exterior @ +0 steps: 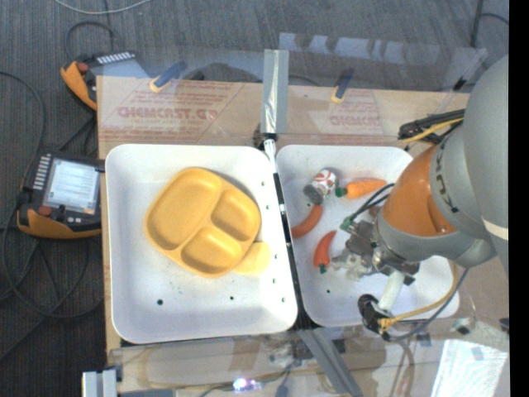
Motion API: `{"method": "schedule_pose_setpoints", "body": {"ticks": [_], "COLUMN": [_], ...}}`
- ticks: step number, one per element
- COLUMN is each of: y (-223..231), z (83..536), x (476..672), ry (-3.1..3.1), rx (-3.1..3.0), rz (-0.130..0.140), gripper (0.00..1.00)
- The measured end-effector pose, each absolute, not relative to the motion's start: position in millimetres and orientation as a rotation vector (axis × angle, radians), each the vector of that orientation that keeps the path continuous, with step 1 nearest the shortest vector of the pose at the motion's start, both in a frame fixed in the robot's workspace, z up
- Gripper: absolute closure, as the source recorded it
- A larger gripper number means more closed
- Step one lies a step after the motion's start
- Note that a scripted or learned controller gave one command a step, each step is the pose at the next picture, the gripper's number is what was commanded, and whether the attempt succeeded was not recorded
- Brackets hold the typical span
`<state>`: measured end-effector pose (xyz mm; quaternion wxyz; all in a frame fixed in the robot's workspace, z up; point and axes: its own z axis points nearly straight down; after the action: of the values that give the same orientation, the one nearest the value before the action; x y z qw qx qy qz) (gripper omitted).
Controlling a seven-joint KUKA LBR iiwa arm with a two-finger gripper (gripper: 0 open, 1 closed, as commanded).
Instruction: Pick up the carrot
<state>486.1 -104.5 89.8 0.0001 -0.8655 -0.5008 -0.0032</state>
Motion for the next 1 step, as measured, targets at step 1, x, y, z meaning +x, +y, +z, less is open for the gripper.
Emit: {"method": "schedule_pose_setpoints", "body": {"ticks": [1], "y": [-96.6], "z": [90.2], "x": [488.6], "ry": [-1.102], "rx": [-2.944], "rz": [-0.02], "gripper": [1.0]}}
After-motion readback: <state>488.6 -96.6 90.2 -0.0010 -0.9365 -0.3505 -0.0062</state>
